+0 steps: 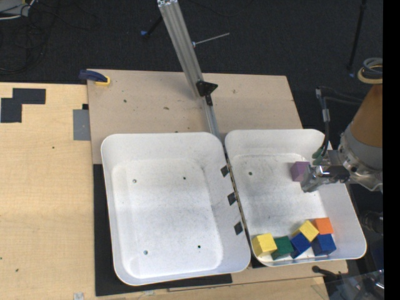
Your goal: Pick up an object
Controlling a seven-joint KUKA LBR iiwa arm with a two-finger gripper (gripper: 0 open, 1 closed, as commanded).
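Gripper (310, 181) low over the right bin (275, 144), near its right wall, just beside a purple block (299, 170); touching or apart, impossible to tell, likewise whether the jaws are released or clenched. Yellow block (265, 243), green block (282, 247), second yellow block (308, 230), orange block (324, 225) and two blue blocks (324, 245) clustered at the bin's near right corner. Left bin (119, 145) alongside.

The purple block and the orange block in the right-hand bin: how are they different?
The purple block sits alone near the bin's far right wall, right beside the gripper; the orange block is packed into a cluster of coloured blocks at the near corner. The purple one is partly hidden by the gripper, while the orange one shows fully. Both look like small cubes lying in the right bin.
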